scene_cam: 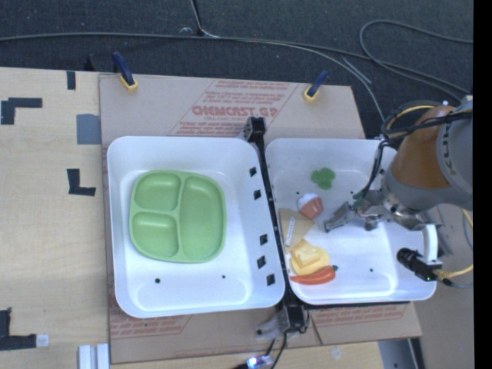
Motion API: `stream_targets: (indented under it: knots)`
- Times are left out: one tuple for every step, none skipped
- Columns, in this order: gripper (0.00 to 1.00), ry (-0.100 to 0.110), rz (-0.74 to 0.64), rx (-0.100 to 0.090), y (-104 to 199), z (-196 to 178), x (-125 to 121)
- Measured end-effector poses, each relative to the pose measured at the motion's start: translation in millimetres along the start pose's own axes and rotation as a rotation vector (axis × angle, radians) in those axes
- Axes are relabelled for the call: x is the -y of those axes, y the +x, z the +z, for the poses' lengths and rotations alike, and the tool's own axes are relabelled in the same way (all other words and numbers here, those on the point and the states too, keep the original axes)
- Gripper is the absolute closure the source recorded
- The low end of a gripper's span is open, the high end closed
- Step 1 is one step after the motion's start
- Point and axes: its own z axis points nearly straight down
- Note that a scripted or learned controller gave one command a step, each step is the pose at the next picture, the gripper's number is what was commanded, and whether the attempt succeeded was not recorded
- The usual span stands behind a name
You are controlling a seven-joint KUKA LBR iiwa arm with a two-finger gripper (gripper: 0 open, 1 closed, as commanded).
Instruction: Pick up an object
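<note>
The gripper [332, 223] hung open over the right bin [361, 279], holding nothing, its tips just beside the cup [309, 204]. To grasp well, it should centre over the cup, descend, then close.

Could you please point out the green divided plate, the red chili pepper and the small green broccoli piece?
green divided plate [178, 215]: camera view, centre divider.
red chili pepper [314, 277]: camera view, mid body.
green broccoli piece [324, 177]: camera view, its top.
</note>
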Motion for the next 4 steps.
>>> stream_targets:
  knots:
    - [1.00,-0.004,0.000,0.003,-1,-11,-1]
    - [1.00,-0.002,0.001,-0.001,-3,-53,-3]
    - [1.00,-0.004,0.000,0.000,-2,-109,-14]
    - [1.00,-0.001,0.000,-0.002,-2,-134,-15]
